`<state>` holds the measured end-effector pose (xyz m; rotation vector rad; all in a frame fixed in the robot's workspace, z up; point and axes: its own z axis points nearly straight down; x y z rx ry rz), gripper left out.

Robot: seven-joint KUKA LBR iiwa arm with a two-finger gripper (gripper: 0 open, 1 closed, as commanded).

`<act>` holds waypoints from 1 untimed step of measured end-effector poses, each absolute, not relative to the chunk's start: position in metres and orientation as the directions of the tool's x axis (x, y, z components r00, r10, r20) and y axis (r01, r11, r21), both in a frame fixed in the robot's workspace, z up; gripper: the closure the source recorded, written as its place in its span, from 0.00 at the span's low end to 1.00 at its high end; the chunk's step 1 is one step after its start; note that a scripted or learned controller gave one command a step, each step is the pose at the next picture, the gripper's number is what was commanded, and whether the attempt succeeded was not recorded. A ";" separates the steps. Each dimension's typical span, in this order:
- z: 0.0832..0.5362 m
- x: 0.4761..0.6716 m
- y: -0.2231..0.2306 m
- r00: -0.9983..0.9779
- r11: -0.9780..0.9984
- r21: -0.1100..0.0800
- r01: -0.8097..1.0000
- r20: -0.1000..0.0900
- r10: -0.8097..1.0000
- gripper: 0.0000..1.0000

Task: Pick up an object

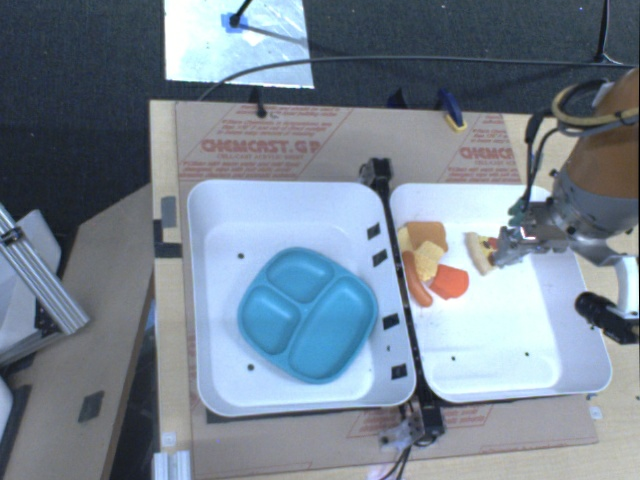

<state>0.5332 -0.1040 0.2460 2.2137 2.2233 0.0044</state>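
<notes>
Several toy food pieces lie in the right bin [500,358], near its left wall: a tan bread-like piece [424,235], a yellow piece [429,260], a red sausage [417,282] and an orange-red piece [451,283]. A pale slice with a brown crust [480,252] lies a little to their right. My gripper [510,245] reaches in from the right, low over the bin, with its tip right beside that slice. Whether it touches the slice is unclear.
The left bin [230,218] holds a blue divided plate [308,313]. A black hinge strip [390,268] runs between the bins. The arm's orange and grey body [600,168] hangs over the right bin's far right corner. A silver sheet [235,28] lies beyond the bench.
</notes>
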 end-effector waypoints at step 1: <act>0.232 0.542 -0.053 -0.009 0.009 0.001 1.000 0.001 1.000 1.00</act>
